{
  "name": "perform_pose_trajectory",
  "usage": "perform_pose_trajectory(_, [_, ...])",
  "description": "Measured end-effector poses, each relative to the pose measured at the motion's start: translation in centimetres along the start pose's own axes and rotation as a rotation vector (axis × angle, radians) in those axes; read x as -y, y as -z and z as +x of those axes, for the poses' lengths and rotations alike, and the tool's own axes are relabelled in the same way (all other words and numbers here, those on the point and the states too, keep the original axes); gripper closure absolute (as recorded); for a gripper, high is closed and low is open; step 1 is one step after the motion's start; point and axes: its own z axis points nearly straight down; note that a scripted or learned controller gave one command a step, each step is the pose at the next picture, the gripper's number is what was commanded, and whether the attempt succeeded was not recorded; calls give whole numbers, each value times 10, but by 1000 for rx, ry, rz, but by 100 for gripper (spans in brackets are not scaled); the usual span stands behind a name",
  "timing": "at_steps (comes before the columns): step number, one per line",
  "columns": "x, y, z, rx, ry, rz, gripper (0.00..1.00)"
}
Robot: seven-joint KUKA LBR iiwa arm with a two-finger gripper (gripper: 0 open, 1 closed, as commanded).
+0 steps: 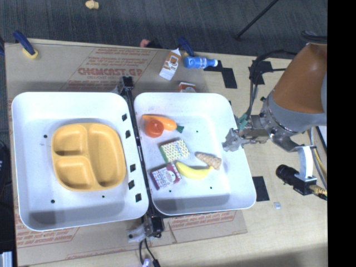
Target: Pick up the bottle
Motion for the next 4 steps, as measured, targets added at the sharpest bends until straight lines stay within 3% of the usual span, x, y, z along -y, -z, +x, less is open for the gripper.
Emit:
perform_pose_trajectory(1, [17, -49, -39, 0, -112, -2, 100])
perform_pose_trajectory(2, [16, -88, -26, -3, -534, 0, 100])
perform_pose_trajectory(3, [16, -94, -23, -2, -171, -1, 100])
perform_pose_trajectory(4, [16, -68, -29, 0, -344, -4, 100])
